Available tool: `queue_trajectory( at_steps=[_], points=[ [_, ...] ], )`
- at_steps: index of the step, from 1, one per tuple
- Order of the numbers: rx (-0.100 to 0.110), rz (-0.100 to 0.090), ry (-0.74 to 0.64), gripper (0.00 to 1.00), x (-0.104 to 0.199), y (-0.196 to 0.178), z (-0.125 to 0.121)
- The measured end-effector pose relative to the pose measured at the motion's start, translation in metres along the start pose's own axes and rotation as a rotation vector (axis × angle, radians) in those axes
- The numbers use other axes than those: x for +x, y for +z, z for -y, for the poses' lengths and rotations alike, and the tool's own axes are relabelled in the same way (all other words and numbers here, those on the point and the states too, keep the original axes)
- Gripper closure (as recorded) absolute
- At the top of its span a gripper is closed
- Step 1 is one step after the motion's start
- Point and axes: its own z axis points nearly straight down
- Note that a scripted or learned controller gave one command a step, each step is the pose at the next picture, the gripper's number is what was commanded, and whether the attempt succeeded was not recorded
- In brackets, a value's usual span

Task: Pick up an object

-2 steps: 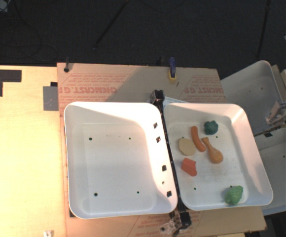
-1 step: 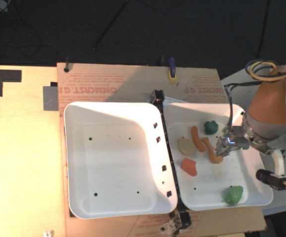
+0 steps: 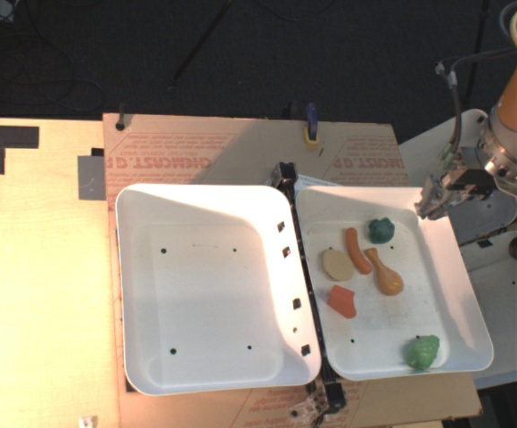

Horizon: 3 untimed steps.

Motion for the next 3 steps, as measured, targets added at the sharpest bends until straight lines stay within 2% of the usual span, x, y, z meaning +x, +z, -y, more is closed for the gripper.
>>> queue_trajectory(
  at_steps=[1, 2, 3],
  points=[
    [0.033, -0.005, 0.012, 1.0, -0.039, 0.105, 0.079],
    [0.013, -0.003, -0.002, 1.0, 0.009, 0.082, -0.013],
    [0.011, -0.003, -0.002, 1.0, 0.062, 0.015, -0.041]
  ],
)
